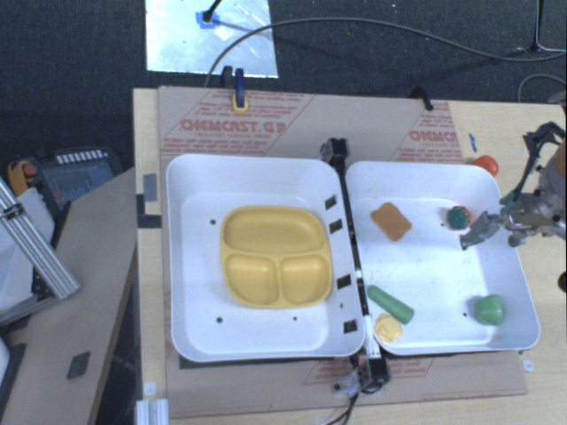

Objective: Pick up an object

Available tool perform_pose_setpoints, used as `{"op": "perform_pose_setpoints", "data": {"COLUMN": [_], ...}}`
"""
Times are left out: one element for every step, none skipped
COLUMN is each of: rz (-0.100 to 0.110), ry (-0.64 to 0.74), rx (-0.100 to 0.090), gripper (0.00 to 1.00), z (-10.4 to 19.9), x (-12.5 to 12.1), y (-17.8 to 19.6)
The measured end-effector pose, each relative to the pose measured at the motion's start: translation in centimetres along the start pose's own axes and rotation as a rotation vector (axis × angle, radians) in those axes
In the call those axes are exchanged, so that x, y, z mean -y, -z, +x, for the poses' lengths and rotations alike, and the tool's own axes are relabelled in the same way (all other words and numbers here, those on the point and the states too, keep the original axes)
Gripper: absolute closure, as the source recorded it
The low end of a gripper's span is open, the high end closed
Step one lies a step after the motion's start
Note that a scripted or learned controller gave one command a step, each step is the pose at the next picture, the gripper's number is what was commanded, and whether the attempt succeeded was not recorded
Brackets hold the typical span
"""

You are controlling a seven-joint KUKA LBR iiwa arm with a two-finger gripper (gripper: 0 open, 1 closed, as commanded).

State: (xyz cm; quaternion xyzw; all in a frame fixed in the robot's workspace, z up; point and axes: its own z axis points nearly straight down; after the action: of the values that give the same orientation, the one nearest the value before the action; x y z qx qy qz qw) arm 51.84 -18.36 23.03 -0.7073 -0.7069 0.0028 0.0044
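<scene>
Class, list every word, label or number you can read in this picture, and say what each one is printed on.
"CHEMCAST GP" in red, on the brown sheet behind the left bin.
"CHEMCAST" again, partly cut off, on the same sheet behind the right bin.
Markings on the dark device at left: too small to read.
</scene>
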Motion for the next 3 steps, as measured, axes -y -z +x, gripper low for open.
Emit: {"op": "perform_pose_setpoints", "data": {"rz": [-0.011,-0.009,-0.010], "ry": [0.004,0.002,0.001], "rx": [0.003,0.002,0.002], "gripper": [0.00,0.00,0.00], "z": [0.1,-0.1,-0.1], "x": [-0.3,-0.8,-0.5], "y": [0.6,-3.7,-7.9]}}
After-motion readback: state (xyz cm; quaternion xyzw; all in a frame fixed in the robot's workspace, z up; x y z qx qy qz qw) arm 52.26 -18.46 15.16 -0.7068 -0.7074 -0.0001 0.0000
